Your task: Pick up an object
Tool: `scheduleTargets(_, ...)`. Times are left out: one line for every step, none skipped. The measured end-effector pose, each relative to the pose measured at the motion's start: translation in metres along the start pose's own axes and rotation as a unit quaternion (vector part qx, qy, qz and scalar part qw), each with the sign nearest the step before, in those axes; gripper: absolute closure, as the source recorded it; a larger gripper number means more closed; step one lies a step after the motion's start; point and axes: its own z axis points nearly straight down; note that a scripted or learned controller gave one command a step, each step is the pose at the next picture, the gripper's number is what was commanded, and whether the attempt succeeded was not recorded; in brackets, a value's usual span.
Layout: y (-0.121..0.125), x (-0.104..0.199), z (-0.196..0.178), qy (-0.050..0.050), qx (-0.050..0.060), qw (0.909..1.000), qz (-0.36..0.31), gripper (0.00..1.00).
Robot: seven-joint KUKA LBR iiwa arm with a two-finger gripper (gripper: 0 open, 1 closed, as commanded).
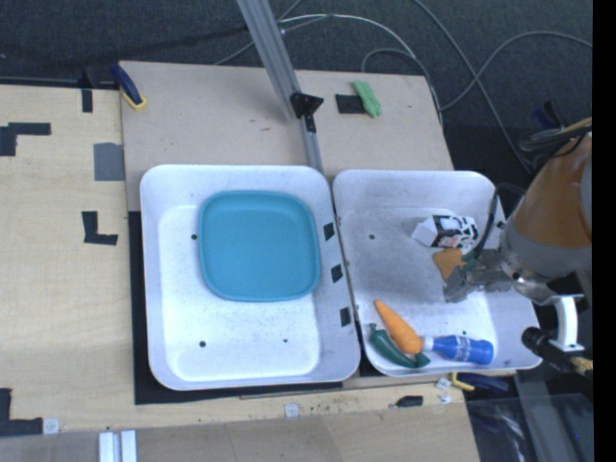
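Observation:
In the right bin (385, 210), my gripper (460, 285) reaches in from the right and hangs low over the bin floor. A small orange piece (446, 261) lies just to its upper left, touching or nearly touching it. A white object with black patches (445, 229) sits behind that piece. Along the front wall lie an orange carrot (397, 327) with a green object (388, 348) beside it, and a blue and white bottle (463, 350) on its side.
The left bin (173, 258) holds a teal square plate (259, 244). A grey pole (279, 61) slants up from between the bins. Cables run behind the bench at the top right. The arm's grey and orange body (553, 219) overhangs the right bin's right wall.

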Motion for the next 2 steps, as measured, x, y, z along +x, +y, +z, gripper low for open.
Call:
scheduleTargets(-0.004, 0.009, -0.052, 0.000, -0.001, 1.0000, 0.000, 1.00)
scheduleTargets(-0.003, 0.009, -0.099, 0.000, -0.001, 1.0000, 0.000, 1.00)
